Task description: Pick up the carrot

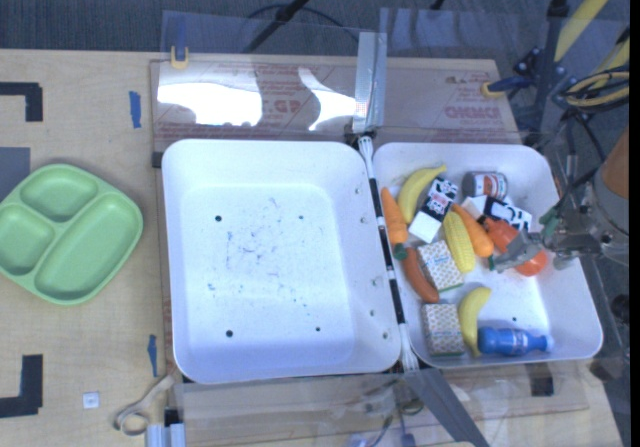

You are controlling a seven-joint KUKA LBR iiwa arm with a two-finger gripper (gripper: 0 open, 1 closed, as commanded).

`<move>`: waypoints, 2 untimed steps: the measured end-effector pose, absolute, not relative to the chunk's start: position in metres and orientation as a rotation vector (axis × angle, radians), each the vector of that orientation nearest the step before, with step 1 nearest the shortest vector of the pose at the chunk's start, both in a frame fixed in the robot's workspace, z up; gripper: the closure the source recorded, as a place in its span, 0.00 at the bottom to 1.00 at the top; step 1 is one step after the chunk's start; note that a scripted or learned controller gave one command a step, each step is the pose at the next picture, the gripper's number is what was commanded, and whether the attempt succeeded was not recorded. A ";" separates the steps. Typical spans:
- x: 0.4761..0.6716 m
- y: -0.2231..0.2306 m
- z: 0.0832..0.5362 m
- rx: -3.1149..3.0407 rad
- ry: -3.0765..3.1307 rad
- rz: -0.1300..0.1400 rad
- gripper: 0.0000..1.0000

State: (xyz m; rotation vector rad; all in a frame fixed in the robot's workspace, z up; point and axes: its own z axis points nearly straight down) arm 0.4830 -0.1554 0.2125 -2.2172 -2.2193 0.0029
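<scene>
carrot at right bin's left edge, gripper apart, grip state unclear

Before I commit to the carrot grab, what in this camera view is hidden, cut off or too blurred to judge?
- Gripper: blurred over the right bin; finger state unreadable, and so is whether it touches the orange item beneath.
- Carrot: lies against the divider at the bin's left wall; the wall's edge hides its left side.
- Can and black-and-white packets: labels too small to read.
- Arm: cut off by the right edge.
</scene>
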 end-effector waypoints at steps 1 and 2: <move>0.514 -0.180 0.213 -2.177 -2.264 0.001 0.00; 0.543 -0.171 0.135 -2.172 -2.267 0.001 0.00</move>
